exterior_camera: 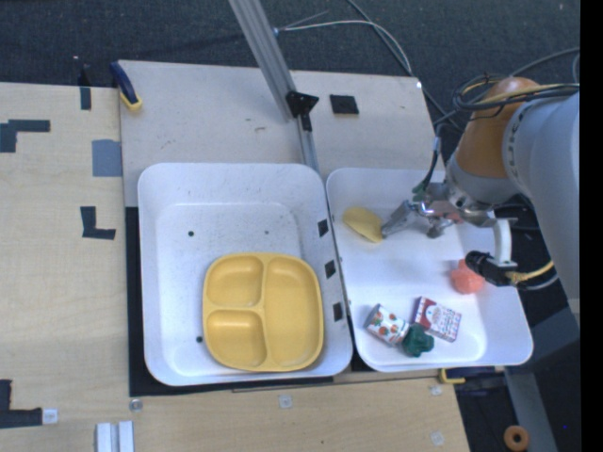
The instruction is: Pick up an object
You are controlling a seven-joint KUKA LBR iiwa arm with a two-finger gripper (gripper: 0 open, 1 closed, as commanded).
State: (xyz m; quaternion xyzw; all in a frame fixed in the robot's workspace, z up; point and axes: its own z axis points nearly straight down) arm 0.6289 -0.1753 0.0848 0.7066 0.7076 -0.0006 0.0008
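Surface [226,125] carries two white bins. The left bin [165,252], far out ahead of the claw's tips, holds a yellow divided plate [262,311]. The right bin [490,342] lies under the claw [394,224], which reaches in low from the arm's wrist with its dark fingers pointing toward the bin's far-left corner.

Slippage is the main risk here, as I judge it. The nearest thing to the claw is a pale yellow object [362,223], rounded and smooth-looking, lying just off the fingertips on the side away from the wrist, close to touching them. It is not between the fingers. If the claw closes from this spot it may pinch one edge only and squirt the piece against the bin wall, or close on nothing at all. The wall and the divider close behind the yellow object also leave little room for a finger to pass on that side, so a collision with the rim is possible.

Whether the fingers stand apart or together I cannot tell; they read as one dark wedge.

Other candidates lie behind and to the side of the claw, nearer the wrist: a red-and-white packet [438,319], a smaller printed packet [384,325] beside it, a pink lump [465,279], and a small green object [418,344] touching the packets.
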